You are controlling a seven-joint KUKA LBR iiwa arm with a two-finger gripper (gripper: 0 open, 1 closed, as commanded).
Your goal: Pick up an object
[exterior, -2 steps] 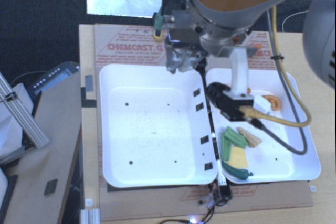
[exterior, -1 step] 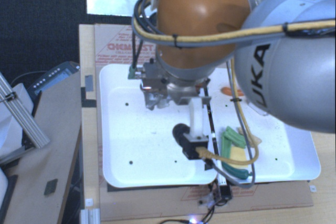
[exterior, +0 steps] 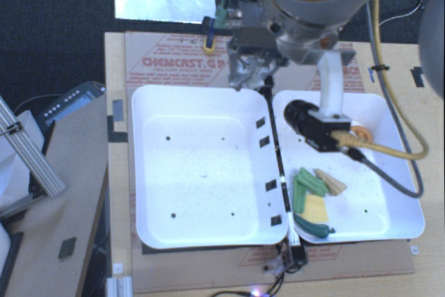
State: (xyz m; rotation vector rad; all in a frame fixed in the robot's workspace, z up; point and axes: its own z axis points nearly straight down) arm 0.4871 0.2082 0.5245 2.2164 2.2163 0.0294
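The right bin (exterior: 389,219) holds a green piece (exterior: 303,188), a yellow block (exterior: 316,209) with a dark green edge, and a tan wooden piece (exterior: 330,181), all bunched near its front left. An orange object (exterior: 360,129) peeks out at the bin's back, partly hidden by a black unit on the arm. My gripper (exterior: 254,74) hangs over the back rim where the two bins meet, well away from the objects. Nothing shows in its grasp.
The left bin (exterior: 201,170) lies beside the right one, with black clips (exterior: 268,142) along the shared divider. A black sensor unit (exterior: 313,125) and a yellow cable (exterior: 389,149) hang over the right bin. Cardboard lies under both bins.
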